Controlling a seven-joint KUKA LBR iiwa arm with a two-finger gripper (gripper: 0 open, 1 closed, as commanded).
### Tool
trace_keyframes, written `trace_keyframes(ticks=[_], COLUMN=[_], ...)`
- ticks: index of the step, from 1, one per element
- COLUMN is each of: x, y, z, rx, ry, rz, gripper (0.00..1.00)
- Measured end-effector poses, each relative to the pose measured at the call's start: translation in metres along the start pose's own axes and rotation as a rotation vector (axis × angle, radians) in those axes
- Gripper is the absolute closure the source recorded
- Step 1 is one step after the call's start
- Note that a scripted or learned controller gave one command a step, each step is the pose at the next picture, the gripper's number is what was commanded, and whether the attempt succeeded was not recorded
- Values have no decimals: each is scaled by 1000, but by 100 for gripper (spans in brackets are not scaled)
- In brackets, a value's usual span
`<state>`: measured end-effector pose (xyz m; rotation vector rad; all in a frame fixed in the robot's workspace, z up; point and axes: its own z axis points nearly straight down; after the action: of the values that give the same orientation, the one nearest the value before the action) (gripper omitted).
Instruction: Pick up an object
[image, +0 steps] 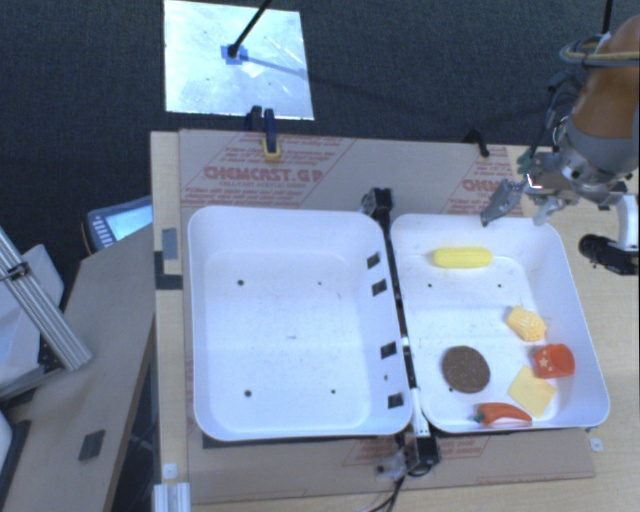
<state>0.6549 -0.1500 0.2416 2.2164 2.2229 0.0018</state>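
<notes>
The right bin (575, 290) holds several toy foods. A long yellow piece (462, 258) lies near its back wall. Along the right side lie a small yellow corn chunk (526, 323) and a red piece (553, 360), with a yellow cheese wedge (532, 390) below them. A brown round patty (466, 369) sits left of those, and an orange-red chili (502, 414) rests at the front wall. My gripper (522, 205) hangs over the back rim of this bin, up and to the right of the long yellow piece. Its fingers are spread open with nothing between them.
The left bin (200, 300) stands beside the right one, joined by a black clipped divider (392, 300). Both sit on a cardboard sheet (330, 170). A shiny plate (238, 58) lies on the dark floor behind. A metal rail (40, 310) slants at the far left.
</notes>
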Motion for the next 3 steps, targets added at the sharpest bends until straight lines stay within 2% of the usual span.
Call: trace_keyframes(ticks=[1,2,3], x=[-62,-55,-57], y=[-79,-14,-91], z=[27,130,9], rx=[7,-1,-4], ry=[-1,-1,-2], rz=[10,-4,5], gripper=[0,0,0])
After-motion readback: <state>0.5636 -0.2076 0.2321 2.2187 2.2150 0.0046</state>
